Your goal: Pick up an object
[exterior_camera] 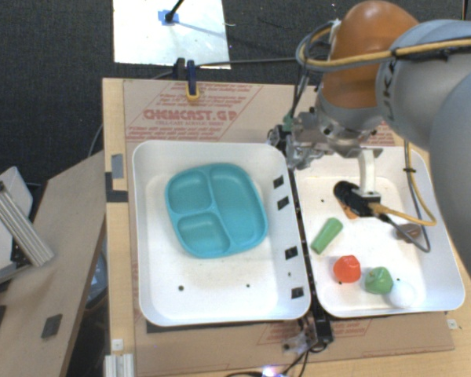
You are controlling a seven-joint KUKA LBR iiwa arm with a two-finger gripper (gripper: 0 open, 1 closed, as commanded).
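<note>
Green cylindrical block [326, 235] lay in right-hand white bin [433, 267], grey gripper [303, 148] above its far corner, grip state untellable, brown board [220, 98] printed "CHEMCAST GP"

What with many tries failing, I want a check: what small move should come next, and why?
Probably move the gripper toward the green block and lower over it. The gripper sits at the right bin's far corner, apart from all objects; the block lies nearest, clear of the red object.

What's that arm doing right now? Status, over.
End effector over right bin, far-left corner. Red piece, green block lie apart from it. Nothing on top of them.
</note>
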